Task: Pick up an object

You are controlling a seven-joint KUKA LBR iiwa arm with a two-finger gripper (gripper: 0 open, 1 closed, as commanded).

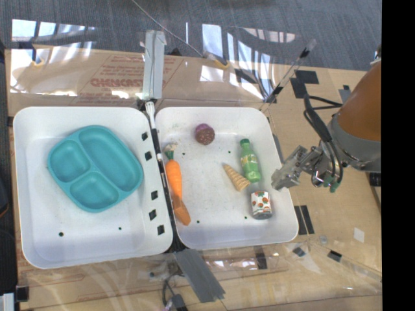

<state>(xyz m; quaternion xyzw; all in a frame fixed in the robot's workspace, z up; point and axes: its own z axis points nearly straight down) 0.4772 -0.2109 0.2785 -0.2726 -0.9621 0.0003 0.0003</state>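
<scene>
1. while the end effector (288, 173) hangs just outside the right bin (285, 207), beside that bin's right wall and above the bare desk (337, 232), nothing lies between its fingers; how far apart they stand i cannot tell from this slant.
2. since the task names no particular object, the nearest candidates sit against the right bin's right side: a green bottle (249, 161) lying lengthwise, a small red-and-white can (260, 204) just below it, and a cone-shaped piece (236, 176) just left of the bottle.
3. further from that wall, a carrot (174, 185) lies along the right bin's left edge, and a dark round fruit (205, 134) rests near the bin's far side, well apart from the rest.
4. to do the step well, i judge the arm should first clear the bin wall, then come down over one piece alone; the bottle, cone and can are crowded, so a sloppy descent may strike two at once or push one aside.
5. the round fruit stands free but may roll; the carrot is hard against the wall, leaving little room for a finger.
6. the left bin (26, 238), touching the right bin, holds a teal divided plate (94, 167).
7. the desk is pale wood with a clear sheet and dark tape marks; beyond it lies grey carpet (194, 2).
</scene>
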